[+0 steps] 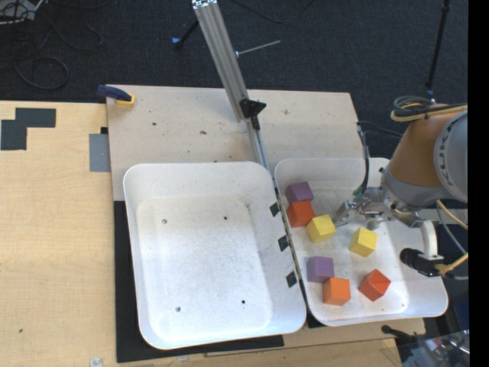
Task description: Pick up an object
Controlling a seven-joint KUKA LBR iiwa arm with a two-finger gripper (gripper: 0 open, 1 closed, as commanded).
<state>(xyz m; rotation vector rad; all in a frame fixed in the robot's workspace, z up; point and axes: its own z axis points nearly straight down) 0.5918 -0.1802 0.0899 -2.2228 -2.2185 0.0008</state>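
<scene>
The gripper [359, 211] was seen low in the right bin [428, 300], at the middle right of the frame, between two yellow cubes [321, 227] [364, 241], and it could not be told how it stood. Two purple cubes [299, 191] [320, 267] and three orange cubes [300, 212] [336, 290] [374, 284] were also spread in this bin, beside the left bin [153, 182].

A pale wooden bench [53, 228] stands on dark carpet [321, 37] strewn with black cables [30, 60].
</scene>
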